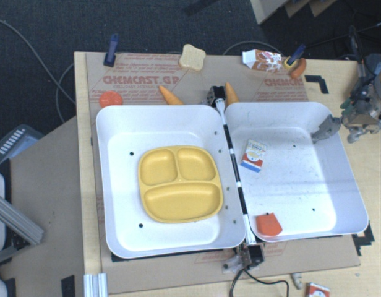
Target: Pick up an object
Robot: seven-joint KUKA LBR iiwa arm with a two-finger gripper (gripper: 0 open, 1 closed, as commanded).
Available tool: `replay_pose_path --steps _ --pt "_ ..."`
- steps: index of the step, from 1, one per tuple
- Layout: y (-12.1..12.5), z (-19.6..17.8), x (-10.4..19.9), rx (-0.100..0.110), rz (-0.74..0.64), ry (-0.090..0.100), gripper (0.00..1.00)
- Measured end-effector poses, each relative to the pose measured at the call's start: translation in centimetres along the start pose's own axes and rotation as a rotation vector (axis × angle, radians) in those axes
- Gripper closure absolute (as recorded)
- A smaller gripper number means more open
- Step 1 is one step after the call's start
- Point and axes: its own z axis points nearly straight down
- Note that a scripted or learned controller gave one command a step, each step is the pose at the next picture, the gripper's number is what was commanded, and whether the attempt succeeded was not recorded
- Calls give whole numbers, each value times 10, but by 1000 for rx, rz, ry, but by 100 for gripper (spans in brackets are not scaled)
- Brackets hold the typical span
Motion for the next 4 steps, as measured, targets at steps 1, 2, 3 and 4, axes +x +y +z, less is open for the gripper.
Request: replay_pose_path --steps 1,2,3,4 --pt "22 118 62 3 -1 2 0" --pt "70 143 110 -1 -2 2 0" --pt "71 133 109 -2 -2 0 100" --pt "71 133 109 -2 -2 0 0"
